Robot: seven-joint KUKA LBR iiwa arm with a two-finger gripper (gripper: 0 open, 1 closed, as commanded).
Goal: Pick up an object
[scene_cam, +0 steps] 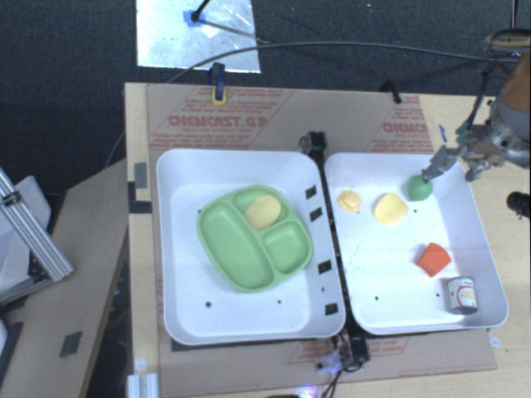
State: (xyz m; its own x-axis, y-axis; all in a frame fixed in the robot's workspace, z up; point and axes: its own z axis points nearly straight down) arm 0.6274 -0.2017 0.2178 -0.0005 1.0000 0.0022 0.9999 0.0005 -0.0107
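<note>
Right now the gripper [455,162] hangs with fingers spread just beside the green object [420,189] at the right bin's [485,247] far edge, so it should centre over it before closing.

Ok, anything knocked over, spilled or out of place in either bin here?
Only the small can: it seems to lie on its side in the right bin's near corner. The green divided plate sits flat in the left bin.

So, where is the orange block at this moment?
The orange block lies in the right bin, toward its near right part, just above the small can and below the yellow piece.
</note>
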